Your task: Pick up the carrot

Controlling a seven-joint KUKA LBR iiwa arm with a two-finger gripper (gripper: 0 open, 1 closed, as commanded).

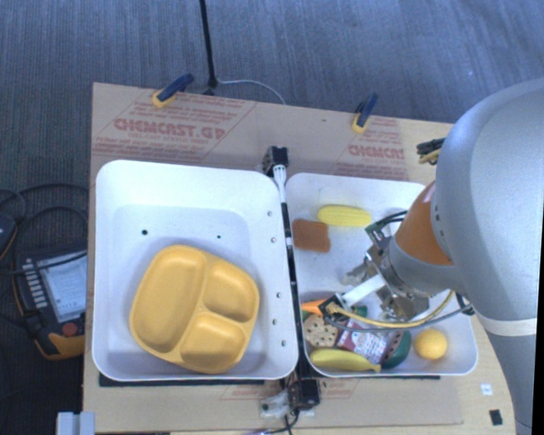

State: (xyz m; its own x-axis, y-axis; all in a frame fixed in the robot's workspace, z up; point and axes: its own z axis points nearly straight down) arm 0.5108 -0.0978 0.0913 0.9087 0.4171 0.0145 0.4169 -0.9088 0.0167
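Observation:
The carrot (311, 306) shows as a small orange tip in the right bin (299, 260), close to its left wall and just above a round cracker (317, 332). Robot hardware hides the rest of it. My gripper (388, 304) hangs low over the middle of the right bin, a short way right of the carrot, with the arm's bulk covering it from above.
The right bin also holds a yellow corn cob (344, 215), a brown block (311, 235), a banana (341, 360), a lemon (431, 344), a printed packet (365, 341) and something green (398, 358). A yellow divided plate (195, 306) lies in the left bin (117, 202).

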